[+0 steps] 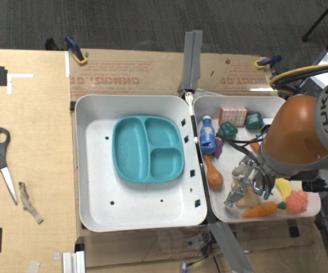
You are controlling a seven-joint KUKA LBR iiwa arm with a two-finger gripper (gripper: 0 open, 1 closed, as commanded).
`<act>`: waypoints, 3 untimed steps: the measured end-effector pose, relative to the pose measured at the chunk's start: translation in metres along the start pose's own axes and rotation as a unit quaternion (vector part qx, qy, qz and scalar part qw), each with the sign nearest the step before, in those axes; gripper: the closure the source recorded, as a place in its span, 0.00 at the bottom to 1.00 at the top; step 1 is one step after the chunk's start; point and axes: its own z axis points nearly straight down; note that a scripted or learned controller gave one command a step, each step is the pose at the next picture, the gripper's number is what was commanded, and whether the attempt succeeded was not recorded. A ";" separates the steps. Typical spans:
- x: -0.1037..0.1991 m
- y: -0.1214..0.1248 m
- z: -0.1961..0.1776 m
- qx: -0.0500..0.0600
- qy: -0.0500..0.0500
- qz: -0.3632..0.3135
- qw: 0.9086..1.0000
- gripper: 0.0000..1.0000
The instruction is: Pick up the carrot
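Orange carrot [260, 210] lies at the right bin's [218, 212] near edge, just below the gripper [240, 191], whose clench I cannot tell; approach step, needing a descent onto it.

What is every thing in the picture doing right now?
Carrot: lying flat in the right bin, near its front wall.
Claw: low in the right bin, just above the carrot.
Teal tray: flat in the left bin.
Blue bottle: lying on its side.
Scissors: lying on the bench, blades shut.
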 end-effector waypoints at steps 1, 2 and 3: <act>-0.029 -0.073 -0.031 0.000 -0.001 0.008 1.000 0.00; -0.007 -0.029 0.000 0.000 0.000 0.050 0.999 0.00; -0.033 0.000 0.000 0.001 0.000 0.191 0.982 0.00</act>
